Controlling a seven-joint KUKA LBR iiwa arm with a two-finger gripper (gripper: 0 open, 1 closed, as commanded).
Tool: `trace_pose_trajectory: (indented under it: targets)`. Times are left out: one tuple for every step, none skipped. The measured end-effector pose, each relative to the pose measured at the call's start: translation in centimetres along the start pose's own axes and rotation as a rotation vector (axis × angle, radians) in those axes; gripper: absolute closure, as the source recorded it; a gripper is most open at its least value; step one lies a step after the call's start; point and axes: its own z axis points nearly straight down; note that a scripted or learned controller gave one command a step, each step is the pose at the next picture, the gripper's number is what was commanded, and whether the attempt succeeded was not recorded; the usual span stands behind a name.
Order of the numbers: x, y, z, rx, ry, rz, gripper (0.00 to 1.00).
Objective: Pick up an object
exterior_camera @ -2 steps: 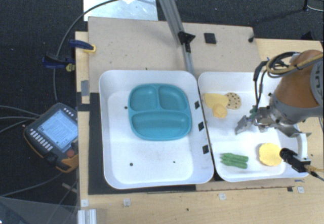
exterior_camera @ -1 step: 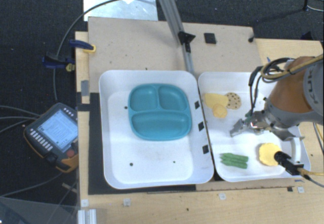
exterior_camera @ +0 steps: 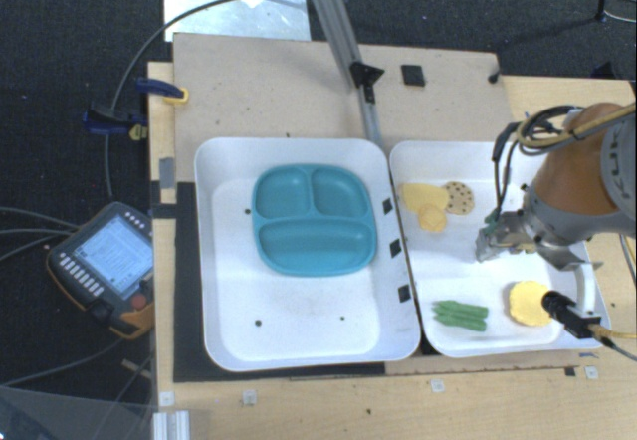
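A: Tool [exterior_camera: 495, 242] — hanging low over a bare patch of the right bin [exterior_camera: 443, 264], nothing seen clamped in it; open or closed, cannot tell from this angle.

B: Candidates for pickup?

A: Four, all in the same bin. Cookie [exterior_camera: 458, 196] up and to the left of the tool, near; yellow pieces [exterior_camera: 422, 201] just beyond the cookie, touching or almost touching it. Yellow disc [exterior_camera: 529, 303] down and to the right, near, close under the wrist. Green beans [exterior_camera: 461, 315] down and to the left, by the front wall.

B: Long axis worth noting?

A: Only for the green beans — lying roughly left to right, along the front wall. Cookie and yellow disc round, so no preferred approach.

B: Likely best choice?

A: Judged from position alone, cookie or yellow disc — both a short sideways shift away. Teal plate [exterior_camera: 316, 219] in the left bin [exterior_camera: 229, 309] well apart, so a poor option.
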Motion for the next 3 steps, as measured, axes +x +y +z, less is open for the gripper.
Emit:
trace_pose_trajectory:
  targets:
    - [0.2, -0.1, -4.4, 0.008, -0.003, -0.001, 1.00]
    - [-0.4, -0.6, -10.2, 0.006, -0.004, -0.001, 1.00]
    - [-0.9, -0.4, -14.7, 0.006, -0.003, -0.001, 1.00]
